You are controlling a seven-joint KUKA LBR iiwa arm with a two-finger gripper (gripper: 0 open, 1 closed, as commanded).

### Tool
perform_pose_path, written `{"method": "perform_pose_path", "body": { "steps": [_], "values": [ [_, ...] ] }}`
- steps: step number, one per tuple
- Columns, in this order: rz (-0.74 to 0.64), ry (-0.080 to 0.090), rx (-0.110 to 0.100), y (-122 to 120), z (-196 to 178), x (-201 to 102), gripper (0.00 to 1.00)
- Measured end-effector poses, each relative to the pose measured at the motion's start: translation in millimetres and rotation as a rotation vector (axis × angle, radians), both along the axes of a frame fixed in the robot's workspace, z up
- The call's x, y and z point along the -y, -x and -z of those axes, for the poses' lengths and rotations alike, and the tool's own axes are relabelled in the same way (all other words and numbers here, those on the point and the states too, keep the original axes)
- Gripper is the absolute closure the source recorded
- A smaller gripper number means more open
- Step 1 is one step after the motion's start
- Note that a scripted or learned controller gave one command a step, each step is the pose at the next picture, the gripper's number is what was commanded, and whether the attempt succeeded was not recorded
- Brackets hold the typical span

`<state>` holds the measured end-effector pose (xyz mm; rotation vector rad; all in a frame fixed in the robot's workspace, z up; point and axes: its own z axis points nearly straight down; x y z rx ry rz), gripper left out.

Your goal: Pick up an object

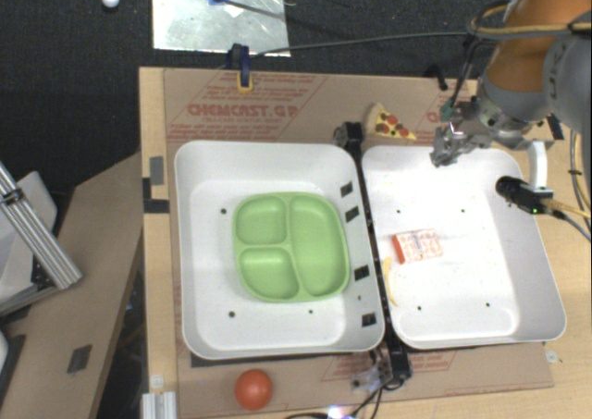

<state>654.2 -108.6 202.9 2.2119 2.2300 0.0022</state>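
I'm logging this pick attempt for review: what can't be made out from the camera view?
- End effector: too small and blurred to judge its state.
- Red-and-white packet in the right bin: print too small to read.
- Arm: cut off by the right edge.

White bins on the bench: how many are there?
2. The left bin holds a green divided tray; the right bin, touching it, holds a small red-and-white packet.
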Motion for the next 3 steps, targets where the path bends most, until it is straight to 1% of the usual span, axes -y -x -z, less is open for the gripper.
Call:
{"method": "perform_pose_path", "body": {
  "steps": [1,3],
  "values": [
    [0.0,-0.001,0.001,3,-7,-43,1.0],
    [-0.001,-0.001,-0.001,10,2,-150,1.0]
  ]
}}
